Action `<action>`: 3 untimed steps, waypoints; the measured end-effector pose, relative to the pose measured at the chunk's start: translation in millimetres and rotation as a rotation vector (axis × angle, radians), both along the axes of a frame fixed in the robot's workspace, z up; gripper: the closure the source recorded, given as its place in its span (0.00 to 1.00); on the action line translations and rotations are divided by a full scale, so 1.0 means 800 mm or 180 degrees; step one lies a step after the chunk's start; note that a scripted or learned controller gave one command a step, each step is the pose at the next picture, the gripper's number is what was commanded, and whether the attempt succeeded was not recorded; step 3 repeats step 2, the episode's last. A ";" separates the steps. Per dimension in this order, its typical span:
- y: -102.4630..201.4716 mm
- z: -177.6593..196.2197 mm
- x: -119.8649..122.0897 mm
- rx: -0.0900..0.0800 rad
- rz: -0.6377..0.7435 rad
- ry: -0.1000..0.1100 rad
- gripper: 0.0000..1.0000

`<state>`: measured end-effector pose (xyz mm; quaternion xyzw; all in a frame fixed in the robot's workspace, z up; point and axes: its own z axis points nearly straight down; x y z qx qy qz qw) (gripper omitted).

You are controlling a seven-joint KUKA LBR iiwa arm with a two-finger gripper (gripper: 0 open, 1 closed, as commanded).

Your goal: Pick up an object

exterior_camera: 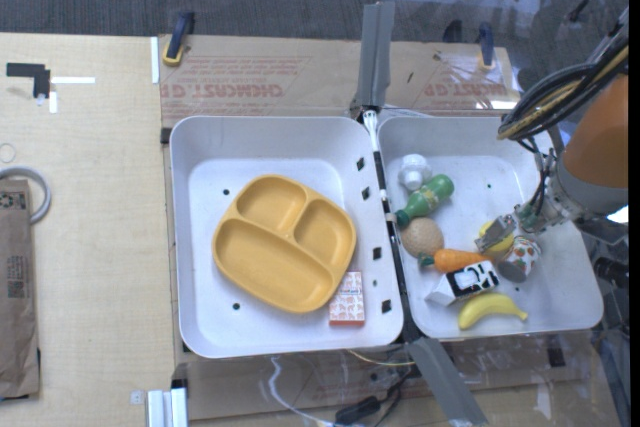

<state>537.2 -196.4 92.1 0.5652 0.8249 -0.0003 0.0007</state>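
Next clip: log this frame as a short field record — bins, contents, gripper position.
left bin: yellow divided plate, small red-and-white box
right bin: green bottle, brown round item, carrot, banana, black-and-white item
gripper: low over the right bin, beside the carrot
grasp: finger state unclear; nothing visibly held

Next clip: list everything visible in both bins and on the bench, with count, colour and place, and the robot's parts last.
Tray: 1, yellow, three compartments, left bin.
Small carton: 1, red and white, left bin, beside the tray's near corner.
Bottle: 1, green with white cap, right bin.
Ball: 1, tan, right bin.
Carrot: 1, orange, right bin.
Banana: 1, yellow, right bin, near edge.
Black-and-white item: 1, between carrot and banana.
Bins: 2, white, side by side.
Paper bag: 1, brown, far left.
Gripper: 1, grey, over the right bin.
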 end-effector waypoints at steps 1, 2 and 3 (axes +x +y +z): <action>-0.001 0.012 0.001 -0.0004 -0.0013 -0.0006 1.00; 0.047 0.130 0.040 -0.0001 -0.0312 0.0001 1.00; 0.047 0.130 0.040 -0.0001 -0.0312 0.0001 1.00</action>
